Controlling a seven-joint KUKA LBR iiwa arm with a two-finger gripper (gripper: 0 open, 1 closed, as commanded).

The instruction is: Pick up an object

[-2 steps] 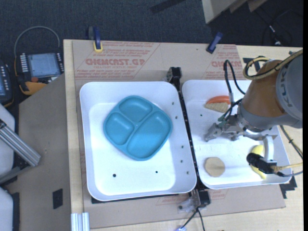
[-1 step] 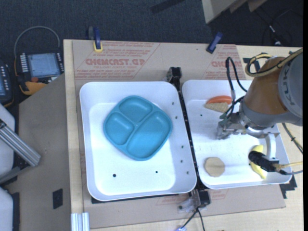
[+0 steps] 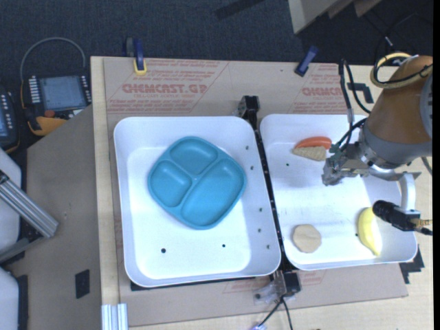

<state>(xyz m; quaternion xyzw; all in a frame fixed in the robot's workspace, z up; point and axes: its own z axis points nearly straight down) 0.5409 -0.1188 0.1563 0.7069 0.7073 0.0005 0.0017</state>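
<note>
The gripper (image 3: pixel 335 172) hangs over the right bin (image 3: pixel 302 133), just below a red and tan slice (image 3: pixel 312 148), and holds nothing. A round cookie (image 3: pixel 306 238) and a banana (image 3: pixel 369 231) lie near the front. A blue plate (image 3: pixel 197 181) sits in the left bin (image 3: pixel 137 239).

Smooth matt blue plastic plate (image 3: pixel 197 181), glossy white bins (image 3: pixel 137 246)

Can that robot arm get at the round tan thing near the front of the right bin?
Probably yes. The tan round piece lies alone on the right bin's floor, apart from the banana and the orange-topped slice. The gripper hangs over that same bin, with nothing between them.
</note>
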